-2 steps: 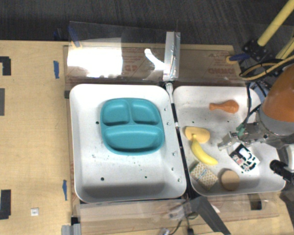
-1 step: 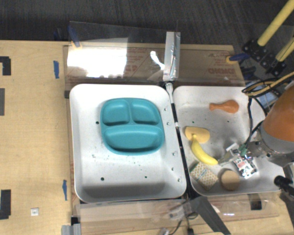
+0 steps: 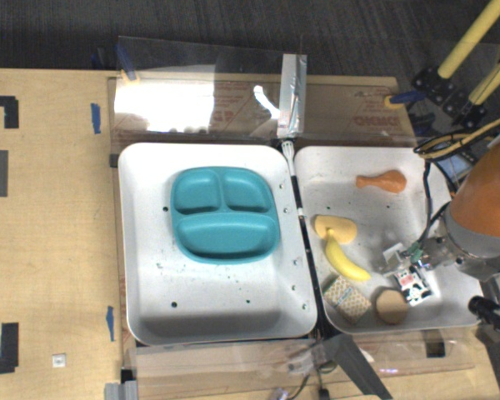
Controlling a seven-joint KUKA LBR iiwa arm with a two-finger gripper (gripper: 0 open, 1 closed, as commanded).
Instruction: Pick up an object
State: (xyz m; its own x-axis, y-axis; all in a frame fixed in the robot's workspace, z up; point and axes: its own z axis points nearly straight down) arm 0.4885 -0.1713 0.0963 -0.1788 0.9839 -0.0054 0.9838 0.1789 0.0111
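Left bin (image 3: pixel 142 248): teal divided plate (image 3: pixel 225 213) sits toward 12 o'clock of centre, bare floor open from 4 through 8 o'clock along the near wall. Right bin (image 3: pixel 317 169): bare floor at 12 o'clock between the orange drumstick-shaped toy (image 3: pixel 382 182) and the centre wall. Its 6 o'clock half is crowded: banana (image 3: pixel 347 261), yellow piece (image 3: pixel 337 227), patterned block (image 3: pixel 347 298), brown round object (image 3: pixel 391 306), with the gripper (image 3: pixel 410 275) close at 3 o'clock.

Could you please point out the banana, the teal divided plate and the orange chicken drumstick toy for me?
banana (image 3: pixel 347 262): camera view, middle of its curved body.
teal divided plate (image 3: pixel 225 233): camera view, its large lower compartment.
orange drumstick (image 3: pixel 387 182): camera view, its thick end.
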